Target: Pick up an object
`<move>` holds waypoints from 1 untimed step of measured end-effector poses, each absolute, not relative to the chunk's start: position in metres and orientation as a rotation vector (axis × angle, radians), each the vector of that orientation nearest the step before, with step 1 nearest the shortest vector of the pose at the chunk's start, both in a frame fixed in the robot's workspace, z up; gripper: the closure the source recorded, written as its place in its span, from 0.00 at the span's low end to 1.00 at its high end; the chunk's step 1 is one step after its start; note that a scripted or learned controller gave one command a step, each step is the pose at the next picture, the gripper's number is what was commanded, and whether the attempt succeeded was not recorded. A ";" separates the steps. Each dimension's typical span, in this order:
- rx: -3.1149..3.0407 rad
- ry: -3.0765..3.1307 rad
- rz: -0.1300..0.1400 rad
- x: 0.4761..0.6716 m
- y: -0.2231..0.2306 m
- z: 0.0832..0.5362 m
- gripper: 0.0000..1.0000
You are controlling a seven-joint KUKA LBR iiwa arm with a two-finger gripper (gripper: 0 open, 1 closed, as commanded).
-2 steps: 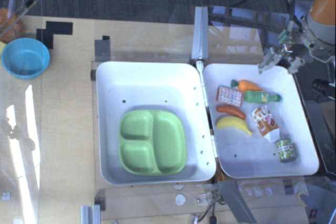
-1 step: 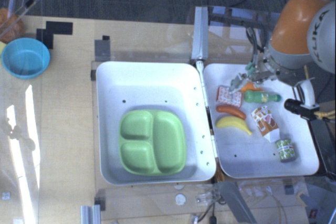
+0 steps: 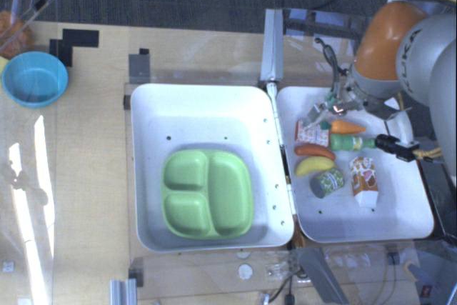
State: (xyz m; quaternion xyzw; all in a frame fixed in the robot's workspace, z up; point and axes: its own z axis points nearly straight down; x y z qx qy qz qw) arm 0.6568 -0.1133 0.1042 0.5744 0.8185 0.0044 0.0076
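- Wooden table (image 3: 86,175) carries two white bins; food toys fill the right bin (image 3: 400,225).
- Gripper (image 3: 334,105) hangs upper right over the carrot (image 3: 347,127); jaws' state unclear.
- Nothing lifted yet.

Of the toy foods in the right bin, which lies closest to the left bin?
The red sausage; its end nearly reaches the bin's left wall, left of the banana and carrot.
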 end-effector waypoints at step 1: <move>1.560 2.688 0.022 0.646 -0.101 0.101 0.00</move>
